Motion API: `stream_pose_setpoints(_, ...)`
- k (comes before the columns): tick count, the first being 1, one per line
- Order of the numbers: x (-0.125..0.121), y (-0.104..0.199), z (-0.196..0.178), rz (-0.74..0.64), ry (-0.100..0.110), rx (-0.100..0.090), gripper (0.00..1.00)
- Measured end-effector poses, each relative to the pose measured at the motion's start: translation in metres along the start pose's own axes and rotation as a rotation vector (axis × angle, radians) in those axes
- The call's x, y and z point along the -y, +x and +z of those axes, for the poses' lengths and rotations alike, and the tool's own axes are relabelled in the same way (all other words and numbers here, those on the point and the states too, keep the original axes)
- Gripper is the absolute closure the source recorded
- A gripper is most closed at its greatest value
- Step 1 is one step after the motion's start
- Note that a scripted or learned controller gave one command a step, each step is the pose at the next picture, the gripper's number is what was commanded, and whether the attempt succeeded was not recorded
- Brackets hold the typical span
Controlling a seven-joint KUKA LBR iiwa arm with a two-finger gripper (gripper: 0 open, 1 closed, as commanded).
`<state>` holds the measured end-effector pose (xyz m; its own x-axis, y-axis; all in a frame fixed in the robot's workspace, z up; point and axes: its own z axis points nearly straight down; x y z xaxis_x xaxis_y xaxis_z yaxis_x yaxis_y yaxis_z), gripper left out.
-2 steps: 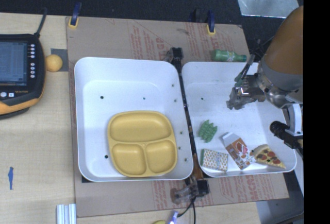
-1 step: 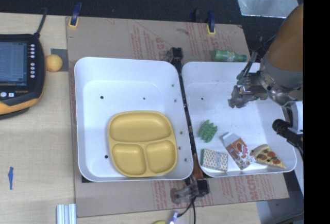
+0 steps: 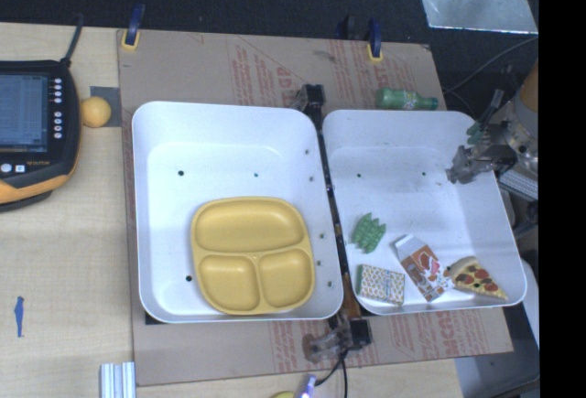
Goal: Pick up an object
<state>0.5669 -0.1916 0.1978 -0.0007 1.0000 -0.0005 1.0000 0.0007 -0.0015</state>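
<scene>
The yellow divided tray [image 3: 253, 253] occupies the left bin [image 3: 156, 204], while the right bin [image 3: 412, 149] contains a carton [image 3: 422, 267], patterned packet [image 3: 380, 285], pizza slice [image 3: 477, 278] and green piece [image 3: 368, 231]; gripper [image 3: 465, 166] state indeterminable, at right rim.

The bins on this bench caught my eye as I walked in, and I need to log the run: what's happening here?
A robot arm reaches in from the right, its gripper over the far right side of the right bin, with nothing visibly held. That bin's near end holds a green toy, a patterned square packet, a small carton and a pizza slice. The left bin holds a yellow divided plate. Nothing is lifted yet.
</scene>
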Motion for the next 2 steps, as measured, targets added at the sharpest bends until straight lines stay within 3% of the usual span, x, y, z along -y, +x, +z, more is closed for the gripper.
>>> stream_pose_setpoints(2,-0.001,-0.001,-0.021,-0.007,-0.001,0.0,1.0)
